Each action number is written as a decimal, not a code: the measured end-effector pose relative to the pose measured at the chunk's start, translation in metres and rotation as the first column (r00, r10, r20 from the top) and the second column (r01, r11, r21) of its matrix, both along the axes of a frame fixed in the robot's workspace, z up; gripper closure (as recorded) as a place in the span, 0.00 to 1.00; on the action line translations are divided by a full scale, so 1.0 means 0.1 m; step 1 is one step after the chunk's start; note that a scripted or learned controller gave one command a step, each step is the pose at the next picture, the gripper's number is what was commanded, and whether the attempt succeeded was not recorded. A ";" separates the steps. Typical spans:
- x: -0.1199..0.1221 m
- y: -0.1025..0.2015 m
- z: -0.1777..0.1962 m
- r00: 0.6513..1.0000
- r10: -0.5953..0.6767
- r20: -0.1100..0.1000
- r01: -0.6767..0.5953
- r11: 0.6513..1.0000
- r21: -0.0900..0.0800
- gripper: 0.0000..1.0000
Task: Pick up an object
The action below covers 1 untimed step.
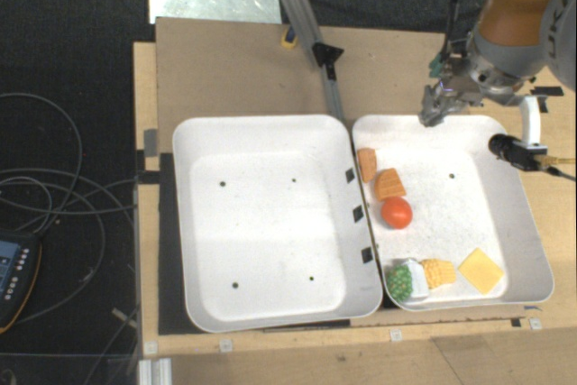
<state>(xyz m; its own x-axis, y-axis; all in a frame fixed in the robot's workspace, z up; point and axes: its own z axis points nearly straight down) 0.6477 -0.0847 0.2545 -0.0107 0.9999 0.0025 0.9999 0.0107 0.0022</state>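
Lying loose in the right bin (514,194) are the things to choose from: an orange wedge (389,184) and a small tan piece (367,164) against the left wall, a red tomato (397,213) just below them, and along the near edge a green pea pod (398,282), a corn piece (438,272) and a yellow cheese slice (480,270). From the hand (436,112), the wedge and tomato lie toward seven o'clock, well apart from it; the near-edge cluster sits farther, around six. The hand hangs at the bin's far rim, about twelve o'clock of the bin, pointing down, nothing visibly in it; how wide it stands I cannot tell from here. The grey arm (505,50) leans in from the upper right, orange band uppermost. The left bin (261,221) sits alongside on the worktop (180,68).
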 end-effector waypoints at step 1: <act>-0.06 0.57 0.05 1.000 0.000 -0.001 0.000 1.000 0.000 1.00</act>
